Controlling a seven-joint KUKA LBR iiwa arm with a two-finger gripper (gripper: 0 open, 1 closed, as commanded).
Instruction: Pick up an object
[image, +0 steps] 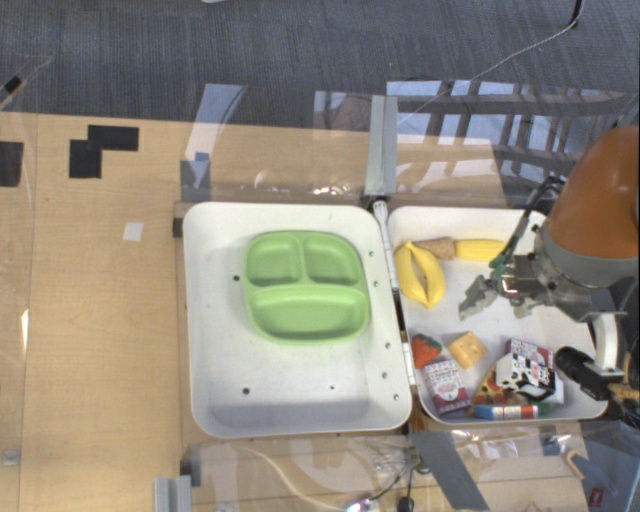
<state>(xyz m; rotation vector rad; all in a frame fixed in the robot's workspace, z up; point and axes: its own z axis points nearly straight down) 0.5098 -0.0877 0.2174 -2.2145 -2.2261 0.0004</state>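
Figure: Two white bins on a bench, with the arm over the right bin and no object in its grasp.

Left to right: the left bin holds a green divided plate near its centre, lying flat. The right bin holds the candidate objects: a yellow banana at 10 o'clock of the bin, a second yellow piece at 12 o'clock just beside a brownish item, a red strawberry and a small carton at 7 o'clock, a yellow block near the centre, a black-and-white carton at 5 o'clock, and markers along the 6 o'clock edge. The gripper hangs above bare bin floor, at 3 o'clock of the banana; its fingers are spread apart with nothing between them.
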